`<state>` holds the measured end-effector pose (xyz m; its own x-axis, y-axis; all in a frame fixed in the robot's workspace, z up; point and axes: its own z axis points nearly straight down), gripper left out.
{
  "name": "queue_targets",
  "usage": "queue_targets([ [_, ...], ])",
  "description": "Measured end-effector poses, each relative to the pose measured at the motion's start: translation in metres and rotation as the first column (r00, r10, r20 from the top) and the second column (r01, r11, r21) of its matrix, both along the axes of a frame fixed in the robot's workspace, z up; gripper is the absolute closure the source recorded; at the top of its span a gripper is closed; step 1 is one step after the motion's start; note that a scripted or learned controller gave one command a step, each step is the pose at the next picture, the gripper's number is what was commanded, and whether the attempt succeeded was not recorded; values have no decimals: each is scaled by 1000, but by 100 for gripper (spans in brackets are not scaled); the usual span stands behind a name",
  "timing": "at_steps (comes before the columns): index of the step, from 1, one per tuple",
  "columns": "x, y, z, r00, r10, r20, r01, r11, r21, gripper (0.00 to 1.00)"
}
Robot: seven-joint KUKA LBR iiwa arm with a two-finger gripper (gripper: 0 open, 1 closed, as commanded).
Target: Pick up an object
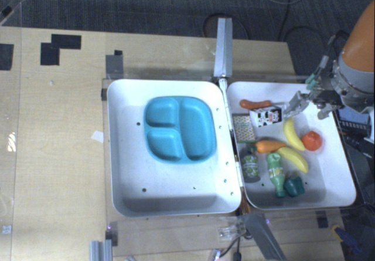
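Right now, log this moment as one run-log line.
arm: over right bin | gripper: above toys, nothing seen held | blue tray: left bin

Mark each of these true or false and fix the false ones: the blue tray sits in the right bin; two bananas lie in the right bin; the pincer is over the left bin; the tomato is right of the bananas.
1. The blue tray sits in the right bin. False: it lies in the left bin.
2. Two bananas lie in the right bin. True: one banana and a second banana.
3. The pincer is over the left bin. False: it is over the right bin's upper part.
4. The tomato is right of the bananas. True.
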<state>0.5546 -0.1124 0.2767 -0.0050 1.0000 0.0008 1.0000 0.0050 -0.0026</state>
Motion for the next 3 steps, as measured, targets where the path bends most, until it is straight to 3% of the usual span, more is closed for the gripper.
queue_targets([
  [1,-13,-28,-171,1000,19,0,-19,1000,1,0],
  [2,17,-79,-189,997,81,11,-81,997,-2,0],
  [3,100,-89,-191,999,31,8,-31,1000,-2,0],
])
